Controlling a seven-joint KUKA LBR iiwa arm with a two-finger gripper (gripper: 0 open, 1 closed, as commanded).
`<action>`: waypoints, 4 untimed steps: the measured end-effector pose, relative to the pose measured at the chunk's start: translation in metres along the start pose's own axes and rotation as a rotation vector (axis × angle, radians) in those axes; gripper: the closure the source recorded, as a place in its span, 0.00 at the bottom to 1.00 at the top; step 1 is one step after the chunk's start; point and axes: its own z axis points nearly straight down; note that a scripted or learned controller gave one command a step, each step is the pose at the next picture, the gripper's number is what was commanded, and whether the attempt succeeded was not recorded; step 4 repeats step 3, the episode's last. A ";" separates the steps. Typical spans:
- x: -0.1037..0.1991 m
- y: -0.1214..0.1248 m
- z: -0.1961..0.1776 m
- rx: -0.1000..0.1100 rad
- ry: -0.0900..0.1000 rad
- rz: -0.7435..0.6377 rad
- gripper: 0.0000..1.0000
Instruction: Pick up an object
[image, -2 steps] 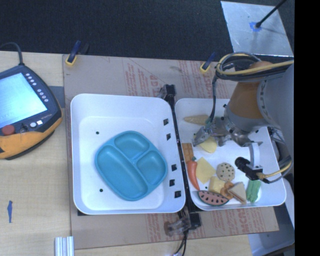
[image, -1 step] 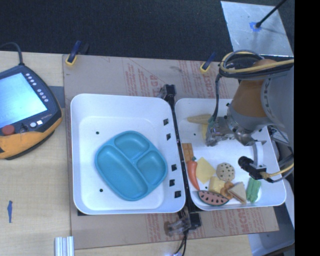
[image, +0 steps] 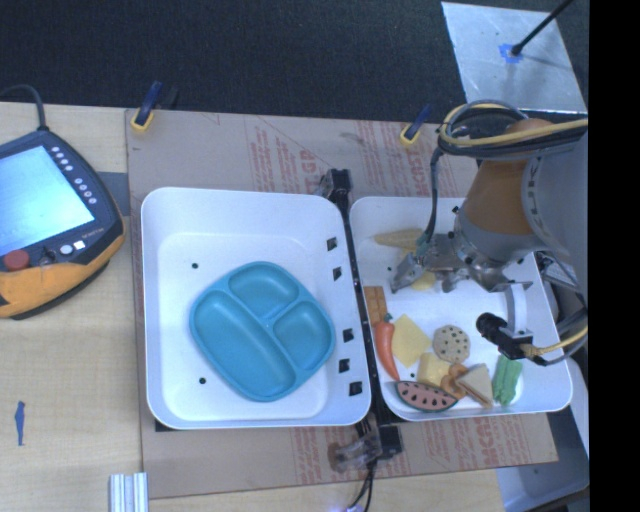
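A: Over right bin (image: 556, 395), toward its 12 o'clock half: gripper (image: 428, 270) down low, fingers spread apart, nothing seen between them. Pale yellow piece (image: 424, 284) just below the tips, touching or not — can't tell.
B: Other pickable stuff?
A: Yellow wedge (image: 399, 239) at 11 o'clock of the tips, near. Toward 6 o'clock: carrot (image: 385, 342) by the divider wall, yellow cheese slab (image: 408, 341) beside it, cookie (image: 451, 343), watermelon slice (image: 427, 396) at the bottom rim, sandwich triangle (image: 476, 383), green pickle (image: 507, 381). All lying flat on the bin floor.
B: Left side?
A: Left bin (image: 175, 230) at 9 o'clock, holding blue divided plate (image: 262, 329). Further at 9 o'clock, teach pendant (image: 45, 225) on bench.
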 end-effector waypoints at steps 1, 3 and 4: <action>0.009 0.057 0.011 -0.006 0.000 0.003 0.00; 0.009 0.068 -0.001 -0.001 -0.002 -0.002 1.00; 0.009 0.068 -0.001 -0.001 -0.002 -0.002 1.00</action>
